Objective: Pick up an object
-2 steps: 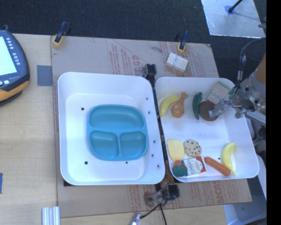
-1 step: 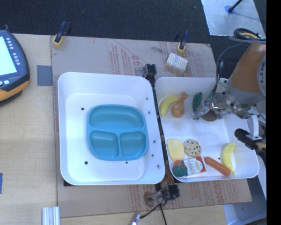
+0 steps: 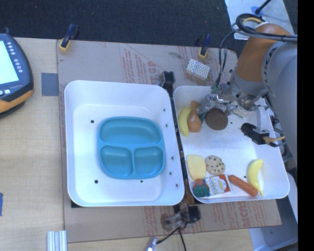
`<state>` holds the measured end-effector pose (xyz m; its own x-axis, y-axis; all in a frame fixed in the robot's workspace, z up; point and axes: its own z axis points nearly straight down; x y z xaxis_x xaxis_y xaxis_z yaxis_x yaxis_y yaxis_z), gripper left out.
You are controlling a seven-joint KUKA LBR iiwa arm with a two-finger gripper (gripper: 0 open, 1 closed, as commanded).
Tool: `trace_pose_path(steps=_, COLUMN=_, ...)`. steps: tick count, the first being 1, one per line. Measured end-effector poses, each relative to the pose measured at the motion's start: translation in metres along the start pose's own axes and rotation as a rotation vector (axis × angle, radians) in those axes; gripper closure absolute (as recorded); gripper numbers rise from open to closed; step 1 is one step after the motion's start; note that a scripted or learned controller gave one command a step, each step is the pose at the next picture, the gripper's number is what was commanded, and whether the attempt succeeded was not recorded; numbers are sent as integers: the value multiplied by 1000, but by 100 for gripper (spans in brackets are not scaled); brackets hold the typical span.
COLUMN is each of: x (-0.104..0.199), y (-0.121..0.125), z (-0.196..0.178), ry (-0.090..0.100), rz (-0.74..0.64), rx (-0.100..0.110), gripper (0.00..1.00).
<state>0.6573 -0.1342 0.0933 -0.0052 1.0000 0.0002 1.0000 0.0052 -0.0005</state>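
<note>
While the hand (image 3: 220, 99) is hanging low over the far edge of the right bin (image 3: 235, 156), its metal parts are blurring into a grey tangle. Whether it is open or closed cannot be told, and nothing is showing clearly in its grip. Just below it, a brown round object (image 3: 216, 119) is lying in the bin near the far edge. It is dull, dark and potato-shaped, and its upper rim is sitting so close under the hand that touching or apart is hard to judge. Towards the far left corner, an orange-brown pear shape (image 3: 194, 121) is leaning against a yellow piece (image 3: 183, 120).

Along the near edge, a teal thing (image 3: 200, 189) is lying half covered by a printed packet (image 3: 218, 184). A carrot (image 3: 243, 185) and a banana (image 3: 255, 175) are lying towards the near right corner. A blue divided plate (image 3: 131, 146) is resting in the middle of the left bin (image 3: 76, 140). At the left edge of the bench (image 3: 21, 156), a screen device (image 3: 5, 72) is being cut off.
</note>
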Motion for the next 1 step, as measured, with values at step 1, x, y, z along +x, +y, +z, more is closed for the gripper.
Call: trace_pose_path(steps=1, x=18, y=0, z=0, ry=-1, rz=1, rx=2, gripper=0)
